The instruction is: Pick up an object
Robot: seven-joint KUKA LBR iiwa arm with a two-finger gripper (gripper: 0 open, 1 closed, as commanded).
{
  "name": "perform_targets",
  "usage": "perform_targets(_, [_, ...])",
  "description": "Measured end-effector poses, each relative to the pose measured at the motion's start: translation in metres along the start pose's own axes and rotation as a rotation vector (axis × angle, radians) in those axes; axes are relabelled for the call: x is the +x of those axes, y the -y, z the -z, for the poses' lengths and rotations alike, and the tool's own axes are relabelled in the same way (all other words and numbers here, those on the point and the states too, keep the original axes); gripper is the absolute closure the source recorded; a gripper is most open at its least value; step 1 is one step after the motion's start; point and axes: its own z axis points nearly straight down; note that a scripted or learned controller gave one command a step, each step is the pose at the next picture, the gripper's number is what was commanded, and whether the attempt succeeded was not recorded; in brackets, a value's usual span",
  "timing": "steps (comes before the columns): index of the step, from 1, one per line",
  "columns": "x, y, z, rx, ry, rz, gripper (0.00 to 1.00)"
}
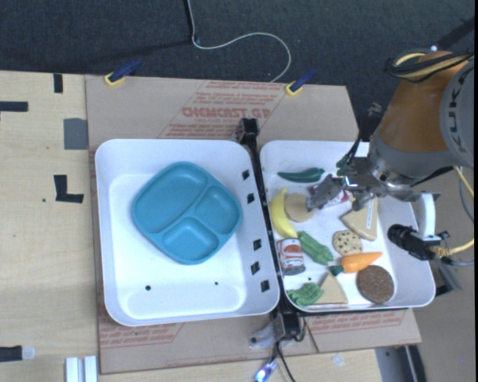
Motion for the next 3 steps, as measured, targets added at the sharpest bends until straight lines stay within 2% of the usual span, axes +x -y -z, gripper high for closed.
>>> perform_targets(1, [0.051,0.047,-0.003,0.005,-0.002,0.002,0.0])
perform_targets(2, [0.048,0.046,0.004,0.007,-0.001,0.0,1.0])
perform_targets(3, [0.158,0.056,0.124,-0.012,-0.003,0.013,1.0])
